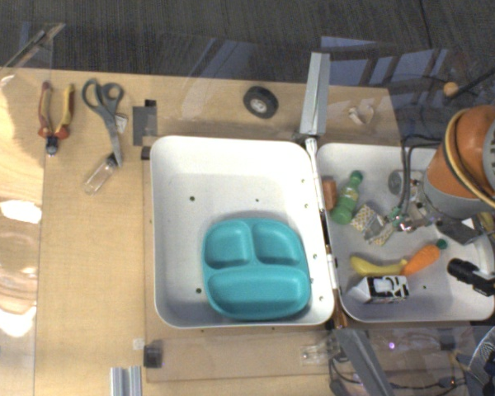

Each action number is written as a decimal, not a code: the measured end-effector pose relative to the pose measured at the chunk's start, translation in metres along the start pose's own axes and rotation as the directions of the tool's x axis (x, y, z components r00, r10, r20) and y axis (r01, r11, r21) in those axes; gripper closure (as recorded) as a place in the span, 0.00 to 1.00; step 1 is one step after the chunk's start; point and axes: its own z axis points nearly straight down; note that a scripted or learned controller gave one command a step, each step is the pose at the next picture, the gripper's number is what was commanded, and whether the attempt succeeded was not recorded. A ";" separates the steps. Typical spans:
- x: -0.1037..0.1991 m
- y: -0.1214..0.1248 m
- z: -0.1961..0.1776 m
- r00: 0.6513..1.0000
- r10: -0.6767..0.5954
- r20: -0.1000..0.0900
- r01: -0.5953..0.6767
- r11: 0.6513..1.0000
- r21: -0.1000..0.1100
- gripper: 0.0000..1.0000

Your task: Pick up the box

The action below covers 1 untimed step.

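Note:
A small speckled tan box lies tilted in the right bin, just right of a green bottle. A second, black-and-white box rests near that bin's front wall. My gripper hangs low over the middle of the right bin, right beside the speckled box, with a small patterned piece just under its tip. Whether it touches either one is unclear from this view. The grey arm with its orange band comes in from the right.
Between the two boxes lie a yellow banana and an orange carrot. A reddish-brown item sits by the bin's left wall. The left bin holds a teal divided plate. Scissors, pliers and a tape roll lie on the bench.

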 end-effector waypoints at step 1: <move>0.081 0.042 -0.115 0.999 -0.037 -0.012 0.038 0.999 0.012 1.00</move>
